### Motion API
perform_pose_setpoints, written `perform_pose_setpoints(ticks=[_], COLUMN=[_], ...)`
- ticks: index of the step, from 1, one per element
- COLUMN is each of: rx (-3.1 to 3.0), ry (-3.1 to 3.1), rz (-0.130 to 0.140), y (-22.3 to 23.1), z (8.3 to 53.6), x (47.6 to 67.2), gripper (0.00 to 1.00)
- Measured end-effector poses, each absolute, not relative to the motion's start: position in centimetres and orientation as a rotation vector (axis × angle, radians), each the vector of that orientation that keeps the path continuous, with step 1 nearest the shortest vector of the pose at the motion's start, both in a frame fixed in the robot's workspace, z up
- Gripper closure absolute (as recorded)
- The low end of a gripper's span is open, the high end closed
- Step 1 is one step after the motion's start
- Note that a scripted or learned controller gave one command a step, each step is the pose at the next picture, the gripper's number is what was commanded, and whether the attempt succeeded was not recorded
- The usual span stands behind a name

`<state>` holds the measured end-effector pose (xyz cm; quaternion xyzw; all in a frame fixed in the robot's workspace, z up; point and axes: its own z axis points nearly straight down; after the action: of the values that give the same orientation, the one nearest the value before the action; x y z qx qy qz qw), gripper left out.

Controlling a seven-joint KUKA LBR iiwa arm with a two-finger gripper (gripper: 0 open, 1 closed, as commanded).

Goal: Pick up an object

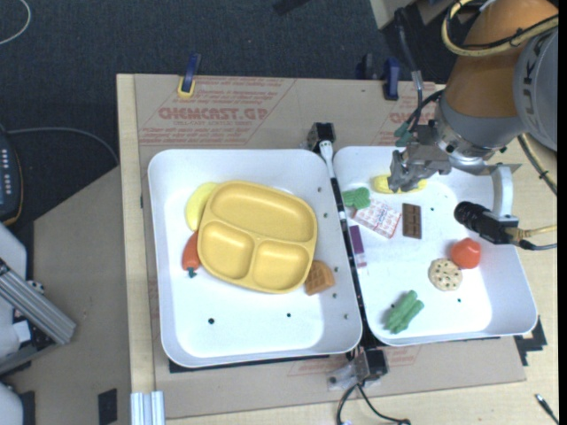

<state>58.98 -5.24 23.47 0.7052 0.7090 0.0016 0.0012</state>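
My gripper (405,177) hangs low over the back left part of the right bin (505,312). It is right next to a small yellow item (384,184), which it partly covers. Just in front of it lie a green toy vegetable (356,197), a pink and white packet (377,219) and a brown chocolate bar (412,220). I see nothing lifted off the bin floor.
The right bin also holds a purple piece (357,243), a red tomato (466,253), a cookie (445,275) and green beans (403,312). In the left bin (248,330) a yellow divided plate (257,235) lies beside a yellow fruit (196,204), a red-orange vegetable (190,254) and a brown cracker (319,278).
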Motion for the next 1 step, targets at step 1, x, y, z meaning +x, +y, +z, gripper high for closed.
perform_pose_setpoints(ticks=[1], rx=[2.221], ry=[2.224], rz=[-0.003], y=[-5.27], z=[21.65], x=[59.24], gripper=[1.00])
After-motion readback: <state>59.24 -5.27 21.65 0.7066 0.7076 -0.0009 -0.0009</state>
